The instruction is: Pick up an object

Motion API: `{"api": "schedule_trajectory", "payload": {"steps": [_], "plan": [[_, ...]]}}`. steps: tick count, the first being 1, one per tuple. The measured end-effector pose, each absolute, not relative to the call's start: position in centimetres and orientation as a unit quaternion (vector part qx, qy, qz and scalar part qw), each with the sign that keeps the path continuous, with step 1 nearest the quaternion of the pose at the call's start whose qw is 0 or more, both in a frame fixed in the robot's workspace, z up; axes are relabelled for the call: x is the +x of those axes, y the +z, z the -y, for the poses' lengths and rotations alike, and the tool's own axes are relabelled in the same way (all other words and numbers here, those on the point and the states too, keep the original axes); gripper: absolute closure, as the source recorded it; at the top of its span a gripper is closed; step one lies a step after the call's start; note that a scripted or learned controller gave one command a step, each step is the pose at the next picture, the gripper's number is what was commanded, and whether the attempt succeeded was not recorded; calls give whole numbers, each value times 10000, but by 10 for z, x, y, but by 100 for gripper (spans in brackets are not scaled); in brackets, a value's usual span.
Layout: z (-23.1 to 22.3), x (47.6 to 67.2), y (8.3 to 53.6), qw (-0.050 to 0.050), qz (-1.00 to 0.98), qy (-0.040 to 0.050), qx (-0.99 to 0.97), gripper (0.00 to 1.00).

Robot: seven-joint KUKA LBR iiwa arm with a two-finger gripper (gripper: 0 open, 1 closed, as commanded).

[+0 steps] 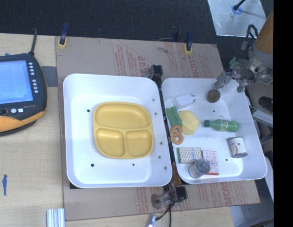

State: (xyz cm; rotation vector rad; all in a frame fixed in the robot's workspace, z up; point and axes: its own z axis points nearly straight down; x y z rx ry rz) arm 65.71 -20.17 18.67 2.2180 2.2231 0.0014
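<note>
At about two o'clock the arm (264, 37) shows an orange band above a grey wrist. Below it sits a cluster of bare metal brackets with dark joints and a thin black cable loop, ending in the gripper (231, 79) with slim grey metal fingers (221, 81)

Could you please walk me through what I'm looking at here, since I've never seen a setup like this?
A single camera looks down at a slant on a bench with two shallow white bins. The left bin holds a yellow divided tray. The right bin holds small items: a green bottle, a can, a yellow block and others. The robot arm reaches in from the right; its gripper hovers over that bin's far corner, beside a small brown round object. I can't tell whether it is gripping anything.
</note>
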Motion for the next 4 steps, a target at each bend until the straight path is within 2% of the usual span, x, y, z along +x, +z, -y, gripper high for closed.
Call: {"api": "schedule_trajectory", "payload": {"steps": [1, 2, 3, 4], "plan": [[201, 656, 98, -19, -7090, -20, 7052, 0], [156, 657, 184, 4, -7086, 7, 7056, 0], [123, 595, 134, -18, -7089, -24, 7053, 0], [99, 595, 101, -15, -7091, -22, 7051, 0]]}}
